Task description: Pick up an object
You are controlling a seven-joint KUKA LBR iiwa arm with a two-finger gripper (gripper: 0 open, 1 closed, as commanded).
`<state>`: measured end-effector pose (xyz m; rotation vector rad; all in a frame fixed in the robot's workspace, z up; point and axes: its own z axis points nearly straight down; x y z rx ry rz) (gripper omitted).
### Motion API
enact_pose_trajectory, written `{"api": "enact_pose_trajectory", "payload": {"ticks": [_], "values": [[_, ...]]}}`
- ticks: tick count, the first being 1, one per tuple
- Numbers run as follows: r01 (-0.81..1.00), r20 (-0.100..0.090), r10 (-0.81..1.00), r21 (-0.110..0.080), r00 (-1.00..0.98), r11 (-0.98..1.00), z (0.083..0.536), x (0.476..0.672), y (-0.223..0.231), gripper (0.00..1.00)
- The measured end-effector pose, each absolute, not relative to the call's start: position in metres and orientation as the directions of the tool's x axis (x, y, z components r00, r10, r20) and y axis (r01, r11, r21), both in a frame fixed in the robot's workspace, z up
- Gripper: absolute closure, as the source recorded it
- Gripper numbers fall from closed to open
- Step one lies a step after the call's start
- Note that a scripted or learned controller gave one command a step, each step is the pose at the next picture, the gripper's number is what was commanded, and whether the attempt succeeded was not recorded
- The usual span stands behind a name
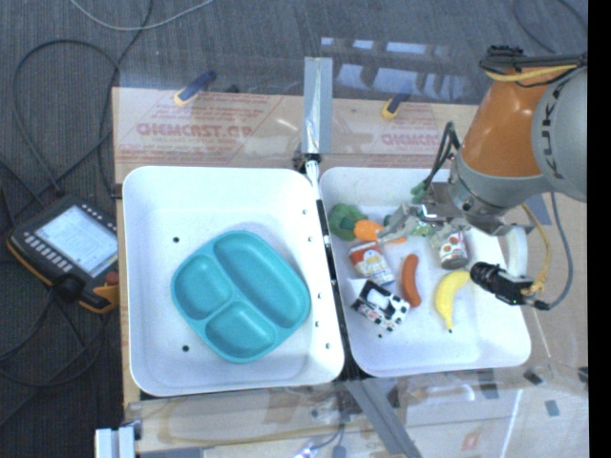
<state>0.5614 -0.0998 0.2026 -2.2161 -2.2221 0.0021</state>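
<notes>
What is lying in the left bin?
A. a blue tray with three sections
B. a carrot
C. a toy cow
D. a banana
A: the blue tray lies alone in the left bin, while the banana, cow and carrot all lie in the right bin.

Dark grey carpet (191, 46) with looping cables (95, 12) around bench (239, 127)
</notes>
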Motion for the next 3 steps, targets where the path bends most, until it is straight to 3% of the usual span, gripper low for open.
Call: {"api": "enact_pose_trajectory", "payload": {"ticks": [1, 2, 3], "values": [[0.995, -0.003, 0.996, 0.016, -0.094, 0.094, 0.103, 0.562, -0.121, 0.0], [0.995, -0.006, 0.996, 0.02, -0.094, 0.094, 0.114, 0.564, -0.122, 1.0], [0.997, -0.004, 0.997, -0.003, 0.073, -0.073, 0.259, 0.629, -0.052, 1.0]]}}
